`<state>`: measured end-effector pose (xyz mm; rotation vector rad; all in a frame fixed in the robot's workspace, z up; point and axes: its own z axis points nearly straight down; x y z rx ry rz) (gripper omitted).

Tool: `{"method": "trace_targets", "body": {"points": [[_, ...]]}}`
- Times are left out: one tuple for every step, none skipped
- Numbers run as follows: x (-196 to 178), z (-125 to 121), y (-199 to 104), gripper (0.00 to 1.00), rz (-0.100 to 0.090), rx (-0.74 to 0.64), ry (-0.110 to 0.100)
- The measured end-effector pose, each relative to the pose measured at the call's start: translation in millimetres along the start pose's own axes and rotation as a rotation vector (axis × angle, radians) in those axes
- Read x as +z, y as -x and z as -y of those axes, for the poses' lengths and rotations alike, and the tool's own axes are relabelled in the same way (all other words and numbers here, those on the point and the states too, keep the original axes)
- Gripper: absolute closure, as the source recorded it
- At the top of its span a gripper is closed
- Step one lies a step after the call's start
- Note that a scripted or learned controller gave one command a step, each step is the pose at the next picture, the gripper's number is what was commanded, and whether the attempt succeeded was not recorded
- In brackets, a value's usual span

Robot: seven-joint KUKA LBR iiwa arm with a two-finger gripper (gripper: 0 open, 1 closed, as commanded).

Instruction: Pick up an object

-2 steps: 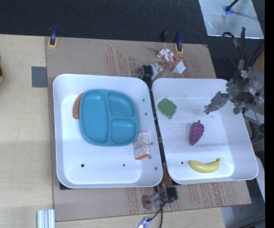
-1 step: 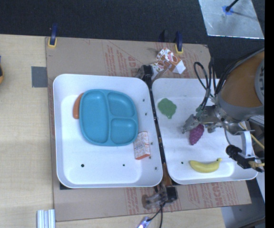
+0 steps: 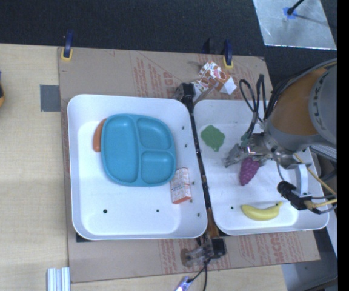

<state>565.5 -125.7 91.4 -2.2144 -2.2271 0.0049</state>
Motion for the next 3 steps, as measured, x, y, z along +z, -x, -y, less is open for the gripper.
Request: {"method": "trace_targets", "body": {"points": [[0,15,48,0.00,-0.002,0.003,-0.001],[-11,15,48,1.00,-0.001,-0.001,-0.003],[-60,0,-18,1.00,-0.001,-0.002,0.000]]}}
